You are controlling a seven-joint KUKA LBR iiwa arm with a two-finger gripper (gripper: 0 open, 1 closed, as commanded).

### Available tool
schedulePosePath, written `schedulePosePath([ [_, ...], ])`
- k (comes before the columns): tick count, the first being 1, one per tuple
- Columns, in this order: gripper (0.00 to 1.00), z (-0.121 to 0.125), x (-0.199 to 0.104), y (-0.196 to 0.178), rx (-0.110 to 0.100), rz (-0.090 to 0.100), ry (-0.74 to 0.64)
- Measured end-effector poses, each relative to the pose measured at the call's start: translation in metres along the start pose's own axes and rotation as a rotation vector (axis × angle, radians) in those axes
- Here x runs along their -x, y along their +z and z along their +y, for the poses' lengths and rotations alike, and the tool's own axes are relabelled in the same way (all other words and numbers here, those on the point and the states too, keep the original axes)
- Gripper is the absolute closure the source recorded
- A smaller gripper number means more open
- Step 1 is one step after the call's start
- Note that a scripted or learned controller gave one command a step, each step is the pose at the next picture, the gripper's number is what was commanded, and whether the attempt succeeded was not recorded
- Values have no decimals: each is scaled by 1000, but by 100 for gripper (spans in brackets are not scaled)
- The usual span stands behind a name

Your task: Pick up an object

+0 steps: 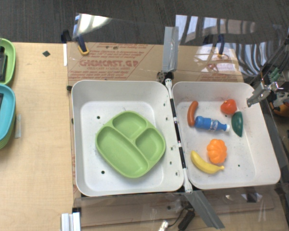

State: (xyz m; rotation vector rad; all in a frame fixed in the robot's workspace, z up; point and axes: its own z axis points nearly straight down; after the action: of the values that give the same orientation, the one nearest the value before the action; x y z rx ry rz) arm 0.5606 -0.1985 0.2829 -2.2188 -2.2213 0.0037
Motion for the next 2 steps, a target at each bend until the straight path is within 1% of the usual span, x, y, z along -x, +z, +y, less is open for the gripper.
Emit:
schedulePosePath([
  [1,0,21,24,152,2,0,-147],
  [2,0,40,14,192,2,4,-197],
])
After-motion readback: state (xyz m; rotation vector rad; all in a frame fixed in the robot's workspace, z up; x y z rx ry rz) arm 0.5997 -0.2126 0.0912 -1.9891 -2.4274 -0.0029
